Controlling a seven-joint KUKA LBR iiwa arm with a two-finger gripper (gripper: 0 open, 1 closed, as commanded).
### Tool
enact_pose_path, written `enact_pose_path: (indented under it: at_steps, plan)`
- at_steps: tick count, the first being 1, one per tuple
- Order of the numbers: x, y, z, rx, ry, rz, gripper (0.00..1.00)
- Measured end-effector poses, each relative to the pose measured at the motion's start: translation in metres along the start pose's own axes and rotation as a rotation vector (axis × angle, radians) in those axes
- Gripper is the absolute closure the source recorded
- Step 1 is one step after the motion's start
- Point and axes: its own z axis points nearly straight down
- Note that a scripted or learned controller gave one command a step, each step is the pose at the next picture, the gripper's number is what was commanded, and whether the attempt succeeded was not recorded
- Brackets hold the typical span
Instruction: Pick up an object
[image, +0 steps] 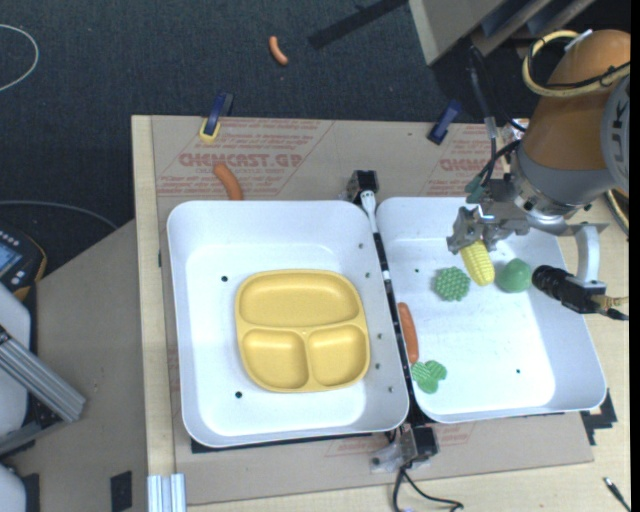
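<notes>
- Grasp step: the hand (478, 245) is closed on the corn cob (480, 263) over the right bin (560, 390).
- Next: lift straight up, clear of the neighbouring green pieces (452, 284).

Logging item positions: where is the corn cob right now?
The corn cob is in the right bin, near its far end, right at the gripper, between two green pieces.

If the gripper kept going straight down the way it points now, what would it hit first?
Most likely the yellow corn cob: the gripper sits right at its upper end in the right bin. A single slanted view leaves height unclear, so it may already touch it. The green ball lies off to the side.
</notes>
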Motion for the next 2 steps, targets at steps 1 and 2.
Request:
enact_pose_path:
  at_steps: [1,2]
  plan:
    - [-0.0071,0.0029,0.0197,0.003,0.0,0.002,1.0]
    - [-0.0044,0.0067,0.0179,-0.003,-0.001,0.0,1.0]
